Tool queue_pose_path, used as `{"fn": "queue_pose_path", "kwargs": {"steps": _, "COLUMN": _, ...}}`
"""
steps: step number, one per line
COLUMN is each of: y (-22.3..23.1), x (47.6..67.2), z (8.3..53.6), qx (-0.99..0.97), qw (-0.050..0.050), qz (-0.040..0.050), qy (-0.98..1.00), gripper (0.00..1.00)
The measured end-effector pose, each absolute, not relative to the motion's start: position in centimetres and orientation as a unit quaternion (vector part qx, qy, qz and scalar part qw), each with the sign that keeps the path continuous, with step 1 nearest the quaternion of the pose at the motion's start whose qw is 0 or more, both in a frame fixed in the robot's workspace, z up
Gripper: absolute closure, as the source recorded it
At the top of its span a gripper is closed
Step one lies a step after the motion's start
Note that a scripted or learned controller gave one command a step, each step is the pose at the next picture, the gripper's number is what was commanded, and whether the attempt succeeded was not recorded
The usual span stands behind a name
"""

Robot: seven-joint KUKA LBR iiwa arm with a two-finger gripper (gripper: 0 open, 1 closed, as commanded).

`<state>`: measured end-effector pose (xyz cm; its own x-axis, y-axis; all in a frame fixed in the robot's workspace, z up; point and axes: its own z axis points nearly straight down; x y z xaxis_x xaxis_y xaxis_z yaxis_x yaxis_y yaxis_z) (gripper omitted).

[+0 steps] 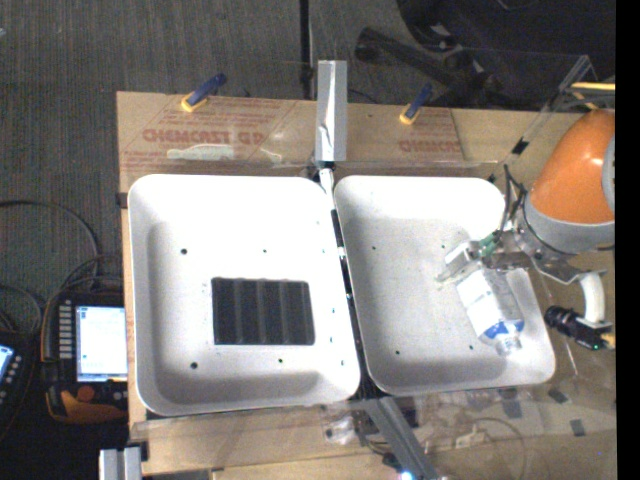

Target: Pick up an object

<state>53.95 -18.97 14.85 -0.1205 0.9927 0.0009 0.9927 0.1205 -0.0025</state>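
One bottle — right bin

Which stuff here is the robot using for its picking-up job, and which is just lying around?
For the job:
- gripper
- clear plastic bottle in the right bin

Just lying about:
- dark ridged tray in the left bin
- two clamps on the board
- handheld screen on the floor

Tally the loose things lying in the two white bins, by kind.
Dark ribbed rectangular tray, in the left bin: 1
Clear plastic bottle with a blue cap, in the right bin: 1
Total: 2
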Motion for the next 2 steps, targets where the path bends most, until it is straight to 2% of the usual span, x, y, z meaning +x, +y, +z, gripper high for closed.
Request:
{"fn": "queue_pose_path", "kwargs": {"steps": 1, "y": -18.7, "x": 54.6, "z": 14.1, "qx": -0.671, "qw": 0.001, "qz": -0.0005, "qy": -0.741, "gripper": 0.0}}
{"fn": "queue_pose_path", "kwargs": {"steps": 2, "y": -20.5, "x": 53.3, "z": 9.6, "qx": -0.736, "qw": 0.001, "qz": -0.0025, "qy": -0.677, "gripper": 0.0}}
